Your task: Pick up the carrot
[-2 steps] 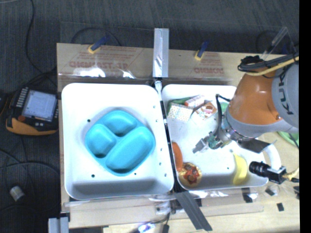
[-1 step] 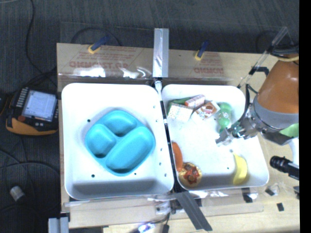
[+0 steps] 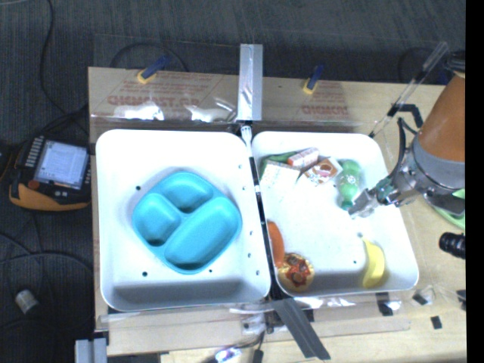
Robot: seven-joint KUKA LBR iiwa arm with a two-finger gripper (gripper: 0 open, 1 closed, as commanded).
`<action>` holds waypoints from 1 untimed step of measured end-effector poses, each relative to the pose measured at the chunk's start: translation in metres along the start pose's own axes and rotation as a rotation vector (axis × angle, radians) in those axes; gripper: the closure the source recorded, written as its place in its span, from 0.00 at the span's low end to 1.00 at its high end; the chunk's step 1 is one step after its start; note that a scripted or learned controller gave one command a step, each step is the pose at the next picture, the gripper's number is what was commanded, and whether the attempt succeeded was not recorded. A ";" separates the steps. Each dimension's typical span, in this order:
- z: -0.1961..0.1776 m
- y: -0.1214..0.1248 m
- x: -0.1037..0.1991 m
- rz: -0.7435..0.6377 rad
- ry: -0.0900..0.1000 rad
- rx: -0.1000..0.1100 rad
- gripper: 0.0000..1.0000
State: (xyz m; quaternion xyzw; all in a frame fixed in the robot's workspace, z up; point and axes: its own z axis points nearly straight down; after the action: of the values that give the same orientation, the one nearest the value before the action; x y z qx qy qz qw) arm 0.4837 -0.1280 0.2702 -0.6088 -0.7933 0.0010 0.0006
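Note:
The carrot is a slim orange piece lying along the left wall of the right bin, just above a round brownish food item. My gripper hangs over the right part of that bin, well to the right of the carrot and just below a green bottle. Nothing shows between its fingers.
A yellow banana lies at the right bin's lower right. Small packets sit along its far wall. The left bin holds a blue divided plate. The arm comes in from the right.

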 end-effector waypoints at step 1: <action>0.027 -0.009 -0.034 -0.339 -0.001 0.000 1.00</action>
State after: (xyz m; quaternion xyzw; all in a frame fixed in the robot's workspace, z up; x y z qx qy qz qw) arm 0.4833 -0.1628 0.2428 -0.4662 -0.8847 0.0012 0.0005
